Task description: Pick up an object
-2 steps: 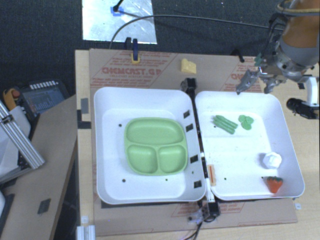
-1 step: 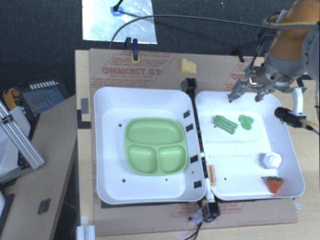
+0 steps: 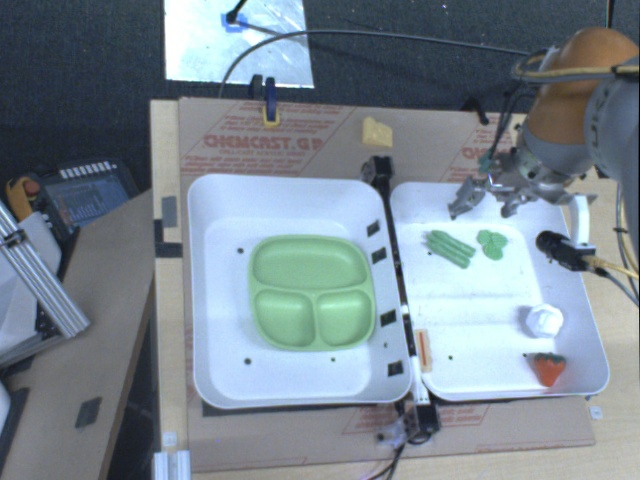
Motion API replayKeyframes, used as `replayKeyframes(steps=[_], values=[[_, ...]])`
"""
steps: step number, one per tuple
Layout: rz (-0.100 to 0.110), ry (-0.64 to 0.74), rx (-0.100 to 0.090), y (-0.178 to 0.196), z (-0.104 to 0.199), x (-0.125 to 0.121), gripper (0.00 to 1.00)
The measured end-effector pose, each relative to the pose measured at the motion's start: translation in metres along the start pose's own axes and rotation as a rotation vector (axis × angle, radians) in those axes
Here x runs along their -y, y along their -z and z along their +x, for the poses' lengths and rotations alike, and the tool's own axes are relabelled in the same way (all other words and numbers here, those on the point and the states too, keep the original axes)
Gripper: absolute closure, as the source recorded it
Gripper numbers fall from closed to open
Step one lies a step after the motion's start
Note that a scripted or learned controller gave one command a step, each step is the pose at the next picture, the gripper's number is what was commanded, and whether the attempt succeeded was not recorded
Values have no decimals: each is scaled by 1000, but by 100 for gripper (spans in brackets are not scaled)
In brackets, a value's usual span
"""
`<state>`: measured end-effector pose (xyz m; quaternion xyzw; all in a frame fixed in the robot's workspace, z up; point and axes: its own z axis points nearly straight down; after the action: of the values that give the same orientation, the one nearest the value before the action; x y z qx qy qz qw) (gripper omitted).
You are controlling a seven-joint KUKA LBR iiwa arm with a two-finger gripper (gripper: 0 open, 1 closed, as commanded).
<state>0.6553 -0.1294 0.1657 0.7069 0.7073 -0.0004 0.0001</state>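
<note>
My gripper (image 3: 490,202) hangs over the back of the right bin (image 3: 470,368), its two fingers spread apart with nothing between them. Just below it lie a long green ridged piece (image 3: 449,248) and a small green leafy piece (image 3: 491,243). Farther toward the front right of the same bin sit a small white object (image 3: 544,319) and a red-orange strawberry-like object (image 3: 548,368).
The left bin (image 3: 215,368) holds a green divided plate (image 3: 310,292). A black divider (image 3: 392,268) runs between the bins. A yellow piece (image 3: 377,131) lies on the cardboard behind the bins. A control pendant (image 3: 85,196) and metal rail (image 3: 40,278) sit at far left.
</note>
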Motion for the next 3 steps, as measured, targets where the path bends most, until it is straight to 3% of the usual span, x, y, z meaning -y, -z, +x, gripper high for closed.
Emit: replayKeyframes(steps=[1, 2, 3], values=[[1, 0, 0, -59, -7, -1, 0], [-6, 0, 1, -45, -7, -3, 100], [-6, -1, 1, 15, -16, -4, 100]])
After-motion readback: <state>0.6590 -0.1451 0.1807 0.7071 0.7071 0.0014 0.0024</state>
